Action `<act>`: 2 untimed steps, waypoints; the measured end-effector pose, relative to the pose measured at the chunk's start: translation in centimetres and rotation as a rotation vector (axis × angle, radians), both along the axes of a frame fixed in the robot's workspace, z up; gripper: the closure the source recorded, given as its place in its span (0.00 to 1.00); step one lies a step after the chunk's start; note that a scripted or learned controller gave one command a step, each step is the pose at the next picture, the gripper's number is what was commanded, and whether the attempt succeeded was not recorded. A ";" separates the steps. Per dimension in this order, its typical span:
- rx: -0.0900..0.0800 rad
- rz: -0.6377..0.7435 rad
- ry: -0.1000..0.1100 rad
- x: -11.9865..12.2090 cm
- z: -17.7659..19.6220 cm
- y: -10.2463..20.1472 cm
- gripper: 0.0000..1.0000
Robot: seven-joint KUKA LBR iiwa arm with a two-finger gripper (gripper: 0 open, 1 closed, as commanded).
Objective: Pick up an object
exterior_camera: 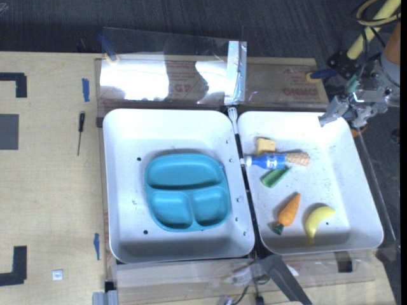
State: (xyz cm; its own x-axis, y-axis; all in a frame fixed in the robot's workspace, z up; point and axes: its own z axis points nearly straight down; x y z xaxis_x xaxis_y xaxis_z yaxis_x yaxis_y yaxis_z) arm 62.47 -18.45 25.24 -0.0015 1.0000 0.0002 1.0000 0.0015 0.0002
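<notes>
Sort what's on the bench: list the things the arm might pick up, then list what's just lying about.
Candidates for the pick, all in the right bin:
carrot
banana
blue tube
green piece
yellow block
tan piece
The gripper sits at this bin's far corner.

Lying about:
blue divided tray in the left bin
screwdriver on the bench

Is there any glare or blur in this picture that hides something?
In the camera view, strong glare whitens the clear panel behind the left bin; the gripper at the right bin's corner looks blurred; the toys inside stay sharp.
</notes>
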 end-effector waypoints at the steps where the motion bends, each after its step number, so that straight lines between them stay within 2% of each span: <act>1: -0.002 0.084 -0.008 -3.1 -16.4 3.1 0.00; 2: 0.000 0.197 -0.007 -8.2 -16.5 8.8 0.00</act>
